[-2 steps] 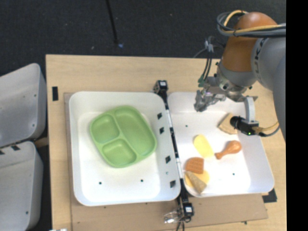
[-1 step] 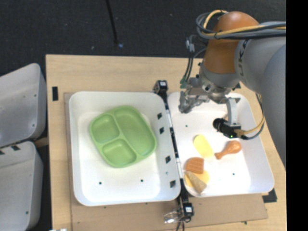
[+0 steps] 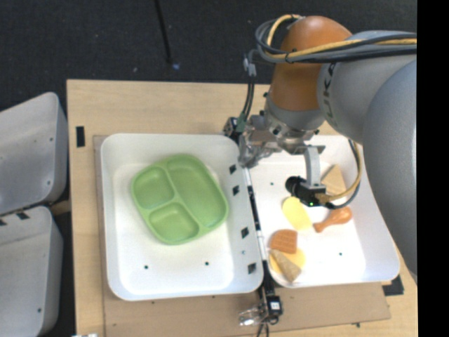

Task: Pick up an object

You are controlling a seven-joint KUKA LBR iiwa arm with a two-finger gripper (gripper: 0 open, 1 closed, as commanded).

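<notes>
In the right bin lie several toy food pieces. A yellow oval piece sits mid-bin, with an orange drumstick-shaped piece to its right. A tan wedge lies farther back. Near the front left corner are an orange chunk and a pale yellow wedge. My gripper hangs at the right bin's back left corner, by the wall shared with the left bin and apart from all the pieces. The wrist hides its tips.
A green divided plate lies in the middle of the left bin. The big grey arm covers the right bin's back right part. White chair-like shapes stand left of the bench.
</notes>
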